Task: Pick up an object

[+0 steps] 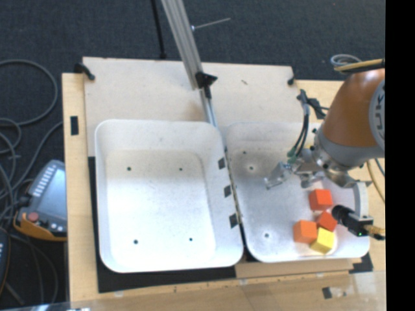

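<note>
While the tool [277, 175] is being held low over the right bin [259, 148], nothing seen between its fingers, the blocks [315, 224] are being left just beside it, toward the bin's near right corner.

A wooden bench [142, 96] sits on dark carpet [65, 18]. On it lie two shallow white bins side by side: the left bin [107, 141] and the right bin [249, 141], touching along their inner edges, where small dark clips [228, 191] line the seam. A slanted aluminium rail [181, 31] rises from the bench's far side, fixed by a black bracket [205, 80]. Black cables [26, 102] loop on the floor at left, near a grey and orange pendant [42, 199].
</note>
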You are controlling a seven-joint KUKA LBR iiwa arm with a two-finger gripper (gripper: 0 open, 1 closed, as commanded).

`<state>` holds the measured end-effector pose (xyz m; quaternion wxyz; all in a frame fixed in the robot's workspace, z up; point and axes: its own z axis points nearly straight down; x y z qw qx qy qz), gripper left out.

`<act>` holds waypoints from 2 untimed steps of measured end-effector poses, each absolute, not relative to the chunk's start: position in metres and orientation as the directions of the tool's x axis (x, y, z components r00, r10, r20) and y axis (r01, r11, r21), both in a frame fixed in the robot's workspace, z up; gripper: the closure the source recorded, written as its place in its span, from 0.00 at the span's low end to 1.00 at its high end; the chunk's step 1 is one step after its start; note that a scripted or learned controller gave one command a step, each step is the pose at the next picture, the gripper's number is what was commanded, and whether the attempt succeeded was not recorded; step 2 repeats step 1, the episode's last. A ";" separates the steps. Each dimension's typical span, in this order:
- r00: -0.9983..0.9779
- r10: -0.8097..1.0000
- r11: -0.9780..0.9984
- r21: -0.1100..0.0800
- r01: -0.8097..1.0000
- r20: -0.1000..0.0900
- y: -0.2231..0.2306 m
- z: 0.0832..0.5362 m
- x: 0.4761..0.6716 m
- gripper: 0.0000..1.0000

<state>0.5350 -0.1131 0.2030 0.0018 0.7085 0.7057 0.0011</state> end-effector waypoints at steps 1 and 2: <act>0.006 1.000 -0.006 -0.004 1.000 -0.004 -0.182 0.158 0.524 0.00; 0.006 1.000 -0.006 -0.004 1.000 -0.004 -0.182 0.158 0.524 0.00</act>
